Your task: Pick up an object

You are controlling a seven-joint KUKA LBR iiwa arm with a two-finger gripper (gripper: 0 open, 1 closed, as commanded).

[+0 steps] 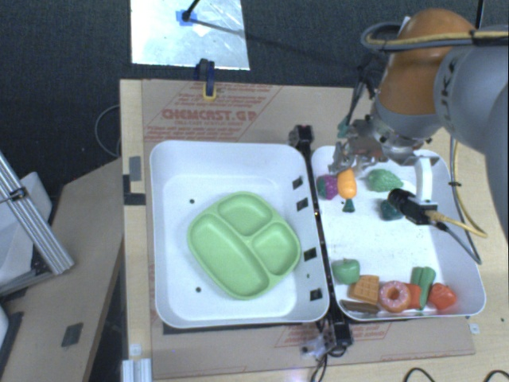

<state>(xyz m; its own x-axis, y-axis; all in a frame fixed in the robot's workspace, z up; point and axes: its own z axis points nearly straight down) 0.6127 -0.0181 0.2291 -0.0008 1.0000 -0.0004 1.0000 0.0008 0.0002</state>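
Carrot [347, 185] top hidden under the fingers [343, 162], grip unclear.

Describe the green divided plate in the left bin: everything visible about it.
The green divided plate is pale green, matte and plastic-looking, with a rounded outline. Raised ridges split it into three compartments: one long one on the lower left, two smaller ones toward the upper right. It lies flat, right side up, turned at a slant, near the middle of the left bin, resting on the bin's white floor. Nothing lies in its compartments and nothing else touches it.
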